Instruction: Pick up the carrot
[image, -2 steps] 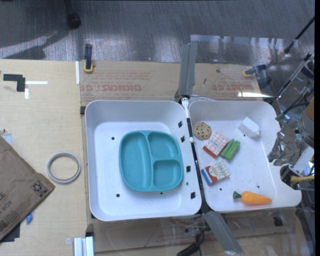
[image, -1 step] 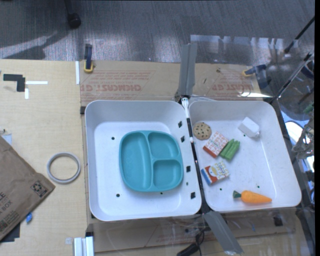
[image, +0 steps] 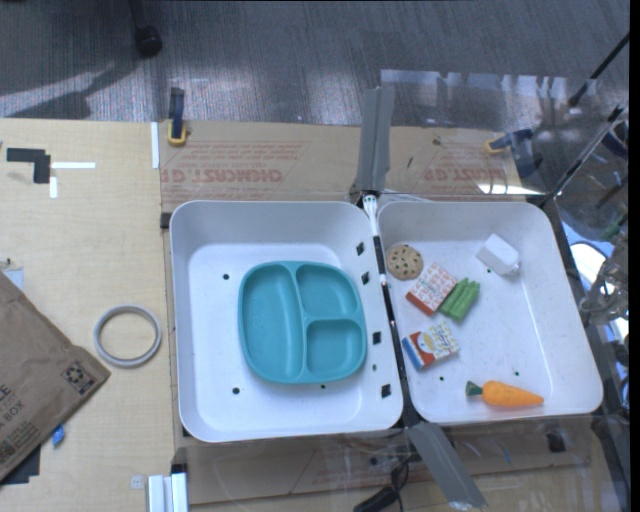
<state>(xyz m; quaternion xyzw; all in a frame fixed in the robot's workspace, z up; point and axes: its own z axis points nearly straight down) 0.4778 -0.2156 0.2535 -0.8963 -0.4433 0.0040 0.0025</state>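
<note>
Carrot (image: 511, 396) lies in the right bin (image: 560, 250), near that bin's front wall and toward its right corner. Long axis runs roughly left to right across the view; green top at the left end, orange tip pointing right, slightly down. It lies flat, apart from everything else in the bin.

My end effector: I cannot tell its state, nor where it stands relative to the carrot. I reach in from the right, so the carrot is on my near side of the right bin. My guess is that closing across the short width, front to back, suits that axis best; the front wall just beside it may crowd one finger.

Right bin, other contents: a cookie (image: 404, 262) near the divider, a small red-and-white carton (image: 431, 288), a green vegetable piece (image: 460, 299) touching it, a second small carton (image: 431, 346), a white block (image: 498, 254) toward the back.

Left bin (image: 200, 330): one teal divided plate (image: 302, 322), its three compartments holding nothing.

On the worktop (image: 70, 260), left of the bins: a tape ring (image: 127, 334).
</note>
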